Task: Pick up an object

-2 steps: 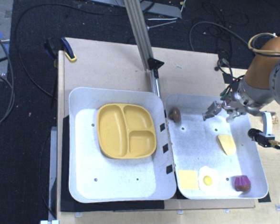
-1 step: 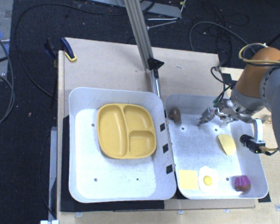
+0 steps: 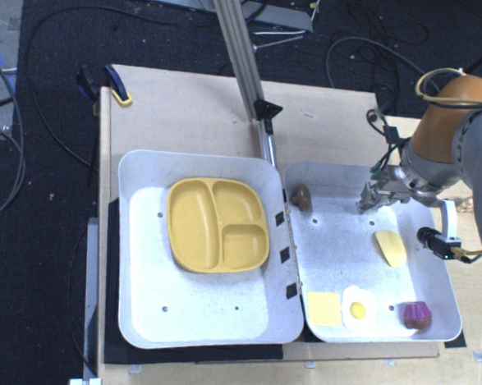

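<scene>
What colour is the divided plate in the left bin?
Mustard yellow all over; the divided plate shows plainly in the camera view, lying in the left bin.

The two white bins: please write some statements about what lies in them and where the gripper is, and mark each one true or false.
1. The yellow divided plate lies in the left bin. True.
2. The purple object lies in the left bin. False: it lies in the right bin, near the front right corner.
3. The gripper is over the right bin. True.
4. The fried egg lies on the plate. False: it lies on the right bin's floor, beside the yellow square slice.
5. The brown object is near the right bin's back left corner. True.
</scene>
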### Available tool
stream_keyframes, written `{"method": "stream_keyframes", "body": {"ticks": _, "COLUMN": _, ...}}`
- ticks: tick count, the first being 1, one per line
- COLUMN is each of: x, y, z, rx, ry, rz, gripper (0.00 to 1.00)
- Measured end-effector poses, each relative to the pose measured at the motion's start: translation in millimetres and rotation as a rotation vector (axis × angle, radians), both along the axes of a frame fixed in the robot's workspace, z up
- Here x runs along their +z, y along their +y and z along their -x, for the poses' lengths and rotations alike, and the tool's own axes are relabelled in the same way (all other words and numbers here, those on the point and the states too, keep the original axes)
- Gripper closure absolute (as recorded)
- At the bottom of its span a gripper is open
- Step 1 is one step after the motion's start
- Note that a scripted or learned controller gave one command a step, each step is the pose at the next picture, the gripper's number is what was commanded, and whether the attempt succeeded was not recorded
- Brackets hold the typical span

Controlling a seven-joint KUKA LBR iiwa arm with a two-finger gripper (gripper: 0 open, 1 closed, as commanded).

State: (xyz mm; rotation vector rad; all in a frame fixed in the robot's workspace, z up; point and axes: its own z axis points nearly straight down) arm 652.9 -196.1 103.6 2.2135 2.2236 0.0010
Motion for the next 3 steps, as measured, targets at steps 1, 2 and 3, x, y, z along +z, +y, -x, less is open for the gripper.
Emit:
{"method": "stream_keyframes", "body": {"ticks": 1, "x": 64.5, "y": -1.0, "z": -1.0, "rx": -0.002, "ry": -0.004, "rz": 0.0, "gripper": 1.0}}
{"method": "stream_keyframes", "body": {"ticks": 2, "x": 122.5, "y": -1.6, "z": 7.3, "rx": -0.005, "ry": -0.003, "rz": 0.0, "gripper": 1.0}}
{"method": "stream_keyframes", "body": {"ticks": 3, "x": 130.0, "y": -1.5, "z": 6.6, "rx": -0.003, "ry": 0.001, "rz": -0.002, "gripper": 1.0}}
